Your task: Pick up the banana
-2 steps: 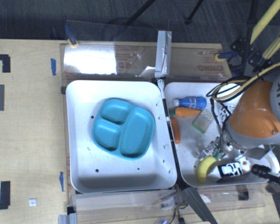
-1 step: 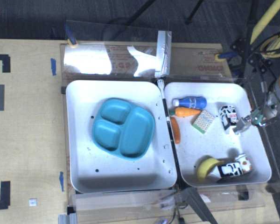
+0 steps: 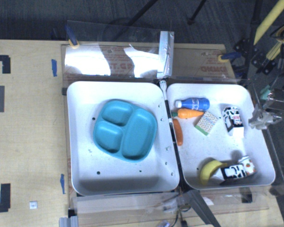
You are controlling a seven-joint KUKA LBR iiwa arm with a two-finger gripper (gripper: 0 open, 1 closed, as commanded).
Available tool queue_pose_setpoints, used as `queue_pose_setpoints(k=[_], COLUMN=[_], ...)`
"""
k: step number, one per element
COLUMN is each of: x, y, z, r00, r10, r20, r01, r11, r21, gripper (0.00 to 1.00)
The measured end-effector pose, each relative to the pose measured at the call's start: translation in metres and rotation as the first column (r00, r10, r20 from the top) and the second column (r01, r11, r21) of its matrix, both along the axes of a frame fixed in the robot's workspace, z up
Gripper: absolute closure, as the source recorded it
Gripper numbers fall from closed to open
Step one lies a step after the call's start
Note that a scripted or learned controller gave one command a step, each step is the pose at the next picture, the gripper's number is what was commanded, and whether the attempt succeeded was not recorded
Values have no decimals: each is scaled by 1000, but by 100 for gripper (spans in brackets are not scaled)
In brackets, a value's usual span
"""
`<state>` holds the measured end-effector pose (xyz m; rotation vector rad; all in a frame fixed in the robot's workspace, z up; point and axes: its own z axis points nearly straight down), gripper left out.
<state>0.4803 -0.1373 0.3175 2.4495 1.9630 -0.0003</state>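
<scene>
I see two shallow white bins side by side on the bench, and the banana point(image 3: 209, 170) I am after lies in the right bin point(image 3: 260, 148), near its front edge, curved and yellow, its tip pointing toward the wall between the bins. Touching it on the right side is a small black-and-white carton point(image 3: 237, 169) lying on its side, with an orange-and-white end facing the outer wall of the bin. Farther back in the same bin, another black-and-white carton point(image 3: 233, 119) stands close to the right wall, well apart from the banana. Near the back left corner a blue-and-white bottle point(image 3: 192, 103) lies on its side, with an orange carrot point(image 3: 190, 113) just in front of it, and a second orange piece point(image 3: 178, 131) lies along the dividing wall. A small checked green box point(image 3: 207, 122) rests tilted between the carrots and the standing carton. The left bin point(image 3: 80, 141) holds a blue divided plate point(image 3: 125, 130) near its middle. My gripper point(image 3: 264, 119) hangs at the right edge of the right bin, beside the standing carton and well away from the banana; from here it is a pale blur against the bench, so I cannot tell how it is set, and I see nothing held in it
</scene>
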Motion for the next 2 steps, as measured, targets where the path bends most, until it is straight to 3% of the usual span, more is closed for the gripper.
queue_pose_setpoints(k=[1,2], x=[30,112], y=[-2,1], z=[107,117], r00=[973,866], r10=[-232,-500], r20=[-1,0], r01=[232,500], r11=[973,866], r21=[0,1], gripper=[100,100])
